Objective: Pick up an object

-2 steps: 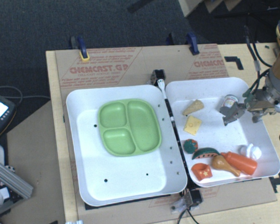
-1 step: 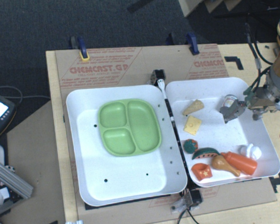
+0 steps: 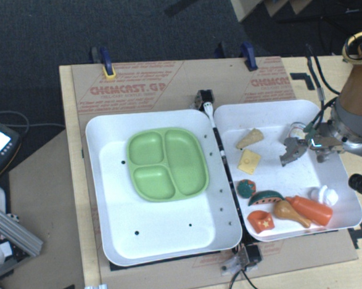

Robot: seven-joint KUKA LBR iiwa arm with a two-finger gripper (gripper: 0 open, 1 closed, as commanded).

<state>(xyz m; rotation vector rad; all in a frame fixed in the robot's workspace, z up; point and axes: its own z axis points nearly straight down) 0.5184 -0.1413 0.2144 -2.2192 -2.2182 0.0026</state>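
The jaws [image 3: 291,153] of the grey arm are hanging over the right-hand shallow white plastic bin [image 3: 338,179], in its upper right part, and whether they are open or closed cannot be told from this slanted view; nothing is showing between them. The arm [image 3: 354,107] is reaching in from the right, its tan-orange band sitting above the wrist.

Taking the right-hand bin as the landmark, the things inside it are lying like this. A tan wedge-shaped piece of toy bread [image 3: 249,138] is resting in its upper left part, to the left of the jaws and apart from them. Just below that a pale yellow square slice of toy cheese [image 3: 249,162] is lying flat. Along the bin's lower edge a row of toy foods is sitting: a small round multicoloured ball [image 3: 246,187], a green-and-red watermelon slice [image 3: 265,197], an orange-red toy pepper [image 3: 260,220], a brown pear-shaped drumstick [image 3: 288,212] and an orange carrot-like piece [image 3: 312,210], the last two touching. A small white rounded object [image 3: 327,195] is lying just right of the carrot piece.

Left of the right-hand bin, and pressed against it, the second shallow white bin [image 3: 111,201] is holding a light green plastic divided plate [image 3: 168,164] with three compartments. Both bins are resting on a worktop covered in brown printed cardboard [image 3: 133,85], held by blue clamps [image 3: 106,58] at its far edge.
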